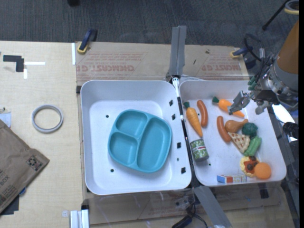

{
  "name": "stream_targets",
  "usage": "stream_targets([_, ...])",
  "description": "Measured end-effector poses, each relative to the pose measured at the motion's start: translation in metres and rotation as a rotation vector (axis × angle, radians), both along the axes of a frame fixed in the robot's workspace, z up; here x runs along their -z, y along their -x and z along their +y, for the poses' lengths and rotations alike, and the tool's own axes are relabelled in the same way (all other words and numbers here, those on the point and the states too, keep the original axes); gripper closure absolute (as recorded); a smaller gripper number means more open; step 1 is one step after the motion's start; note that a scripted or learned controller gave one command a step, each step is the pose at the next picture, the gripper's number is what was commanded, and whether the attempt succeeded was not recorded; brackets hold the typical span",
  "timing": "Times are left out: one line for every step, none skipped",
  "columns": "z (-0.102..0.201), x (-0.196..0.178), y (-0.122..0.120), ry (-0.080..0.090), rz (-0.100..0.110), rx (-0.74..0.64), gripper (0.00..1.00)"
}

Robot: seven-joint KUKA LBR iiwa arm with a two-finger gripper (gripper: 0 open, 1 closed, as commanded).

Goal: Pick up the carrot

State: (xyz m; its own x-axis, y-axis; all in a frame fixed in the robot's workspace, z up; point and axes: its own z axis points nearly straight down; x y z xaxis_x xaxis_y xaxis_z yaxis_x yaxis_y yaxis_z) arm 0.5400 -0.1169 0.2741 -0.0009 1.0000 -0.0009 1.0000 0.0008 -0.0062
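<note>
Seemingly approaching: the gripper [247, 103], fingers spread and holding nothing, hovers over the small carrot [227, 103] (a larger carrot [193, 120] lies leftward); next, descend and close

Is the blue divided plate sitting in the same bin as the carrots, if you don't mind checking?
No: the blue divided plate sits in the left bin, while both carrots lie in the right bin.

Carrot [193, 121] lay by right bin's left wall [182, 127], hemmed: sausage [203, 113] just right, can [199, 150] below its tip. Open floor above sausage and mid-bin, between can and pizza slice [239, 140]. Right side crowded with toys.
</note>
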Motion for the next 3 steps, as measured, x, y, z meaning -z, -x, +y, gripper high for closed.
stream_targets([-0.047,0.009,-0.069,0.001,-0.002,-0.033,0.0])
stream_targets([-0.059,0.123,-0.119,-0.001,-0.003,-0.153,0.0])
stream_targets([-0.08,0.183,-0.108,-0.001,-0.006,-0.207,0.0])
